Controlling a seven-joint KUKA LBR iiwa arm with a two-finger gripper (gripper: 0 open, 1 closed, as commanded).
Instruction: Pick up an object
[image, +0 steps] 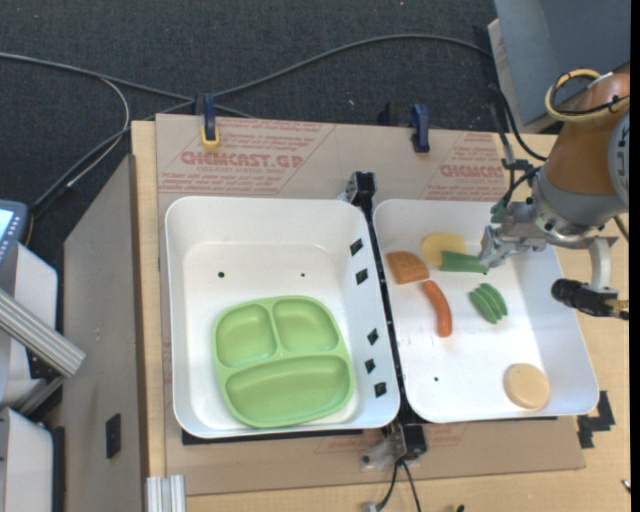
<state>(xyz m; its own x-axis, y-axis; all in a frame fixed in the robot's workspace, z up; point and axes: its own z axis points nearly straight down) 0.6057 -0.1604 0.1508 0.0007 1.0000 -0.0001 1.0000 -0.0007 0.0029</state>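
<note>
- Green stick (462, 263) lies in the right bin (560, 340), touching the yellow piece (441, 245); an end sits under the gripper (497, 247).
- Whether the gripper clasps it cannot be told.
- Bread (407, 267), carrot (438, 307), pea pod (489, 302) and cookie (526, 386) lie nearby, seemingly spread for picking.

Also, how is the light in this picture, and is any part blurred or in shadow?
In the camera view the light is even and rather bright: the white bins look slightly washed out, with soft shadows along the inner walls. The green tray and the toy foods are sharp. The gripper is a little soft, so its fingers are hard to read.
</note>
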